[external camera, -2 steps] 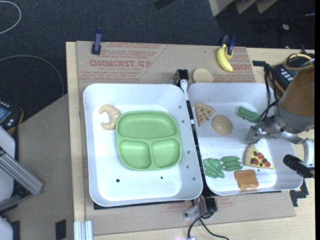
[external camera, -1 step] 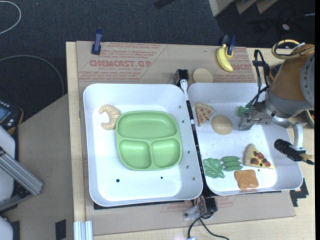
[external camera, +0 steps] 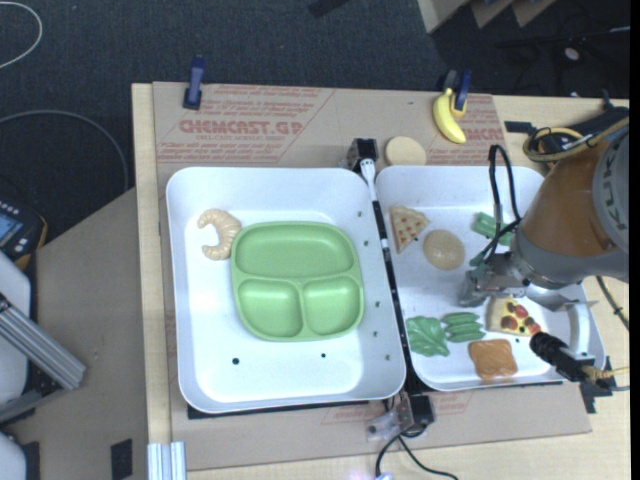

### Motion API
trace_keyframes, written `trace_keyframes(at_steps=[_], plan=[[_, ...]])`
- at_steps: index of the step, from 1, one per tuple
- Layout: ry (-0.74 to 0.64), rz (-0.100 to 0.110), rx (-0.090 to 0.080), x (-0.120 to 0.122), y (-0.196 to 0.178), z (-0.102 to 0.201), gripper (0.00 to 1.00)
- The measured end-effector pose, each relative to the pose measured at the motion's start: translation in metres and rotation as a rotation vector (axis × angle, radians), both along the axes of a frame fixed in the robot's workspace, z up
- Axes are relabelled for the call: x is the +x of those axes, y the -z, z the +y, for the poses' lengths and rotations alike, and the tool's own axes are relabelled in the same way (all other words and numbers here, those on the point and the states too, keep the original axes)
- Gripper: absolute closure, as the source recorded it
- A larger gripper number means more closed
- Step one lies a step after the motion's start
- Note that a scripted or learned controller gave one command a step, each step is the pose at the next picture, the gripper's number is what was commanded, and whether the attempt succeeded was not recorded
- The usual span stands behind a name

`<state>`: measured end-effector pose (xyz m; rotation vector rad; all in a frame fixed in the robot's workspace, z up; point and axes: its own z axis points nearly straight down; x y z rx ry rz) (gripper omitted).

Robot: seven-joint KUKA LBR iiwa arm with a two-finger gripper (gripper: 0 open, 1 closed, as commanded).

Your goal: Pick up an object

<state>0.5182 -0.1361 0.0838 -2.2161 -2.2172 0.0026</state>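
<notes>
Gripper [external camera: 482, 290] hangs mid right bin [external camera: 440, 373], bare floor leftward.

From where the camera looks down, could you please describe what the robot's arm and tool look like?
The arm is a thick rounded body, grey with a broad orange band above the wrist. A black cable loops up beside it. The tool is small, dark grey metal, at the end of a lighter grey wrist.

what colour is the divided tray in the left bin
Light green, the divided tray; the camera view shows it clearly from above.

Tool [external camera: 483, 290] low in right bin [external camera: 440, 183], beside pizza slice [external camera: 515, 317].
</notes>
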Motion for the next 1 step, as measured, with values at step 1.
trace_keyframes(at_steps=[1], plan=[[0.003,-0.010,-0.007,0.0362,-0.0056,-0.0485,1.00]])
